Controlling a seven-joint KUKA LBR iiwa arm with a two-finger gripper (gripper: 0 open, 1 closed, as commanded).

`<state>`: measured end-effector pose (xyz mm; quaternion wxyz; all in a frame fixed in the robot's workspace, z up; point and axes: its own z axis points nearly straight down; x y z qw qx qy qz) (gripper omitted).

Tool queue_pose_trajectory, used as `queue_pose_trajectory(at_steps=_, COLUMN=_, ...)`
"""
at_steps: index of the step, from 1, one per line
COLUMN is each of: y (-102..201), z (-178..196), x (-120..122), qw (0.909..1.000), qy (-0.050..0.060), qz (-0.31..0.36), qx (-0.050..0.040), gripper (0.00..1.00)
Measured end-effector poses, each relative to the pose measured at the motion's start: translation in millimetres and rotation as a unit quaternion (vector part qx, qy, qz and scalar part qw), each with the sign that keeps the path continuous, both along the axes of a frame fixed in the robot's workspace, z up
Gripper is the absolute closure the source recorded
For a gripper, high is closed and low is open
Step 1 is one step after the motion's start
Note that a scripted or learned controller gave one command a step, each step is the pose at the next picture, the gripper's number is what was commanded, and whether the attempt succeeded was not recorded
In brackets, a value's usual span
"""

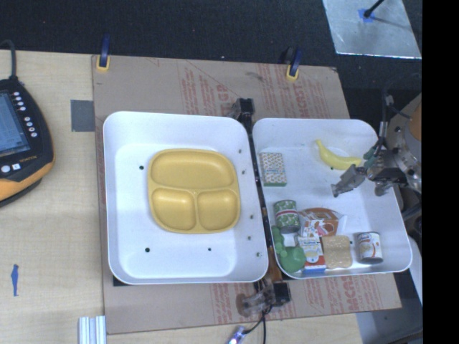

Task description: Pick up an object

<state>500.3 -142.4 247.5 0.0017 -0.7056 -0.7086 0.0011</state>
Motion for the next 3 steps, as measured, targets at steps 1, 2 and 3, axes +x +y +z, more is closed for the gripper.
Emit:
queue_pose_trajectory(at_steps=1, y=16.6, z=-125.1, x=2.5, qw=1.0, qy=0.001, qz=0.001, qx=0.0, gripper=0.0)
queue_pose_trajectory(at_steps=2, y=-36.8, z=-156.1, x=69.4, qw=1.0, qy=0.0, qz=-0.002, qx=-0.0003, gripper=0.0)
queue_pose_trajectory(at_steps=3, y=-68.2, z=-155.6, x=155.8, qw=1.0, qy=0.001, qz=0.001, qx=0.0012, gripper=0.0)
